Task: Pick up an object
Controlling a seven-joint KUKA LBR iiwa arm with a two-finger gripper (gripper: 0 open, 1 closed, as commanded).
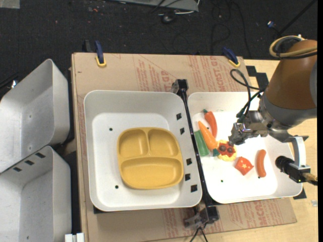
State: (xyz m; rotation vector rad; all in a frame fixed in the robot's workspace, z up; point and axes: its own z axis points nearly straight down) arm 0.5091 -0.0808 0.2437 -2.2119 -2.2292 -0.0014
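Note:
The right bin point(222, 193) holds several small toy foods. A red-orange sausage-like piece point(210, 122) lies near its back left, with an orange carrot point(207, 135) and a green strip point(201, 142) beside it. A yellow piece with dark berries point(225, 150) sits in the middle, a red block point(244, 166) just right of it, and a red-orange sausage point(261, 163) further right. My gripper point(237, 137) hangs low over the bin's middle, just above and right of the yellow piece. Nothing shows between its fingers.
The left bin point(96, 135) bears a yellow divided tray point(150, 158). A black divider point(189, 135) runs between the bins. Two more white bins point(30, 115) stand off the bench at the left. The grey arm with its orange band point(295, 79) crosses the right bin's far right corner.

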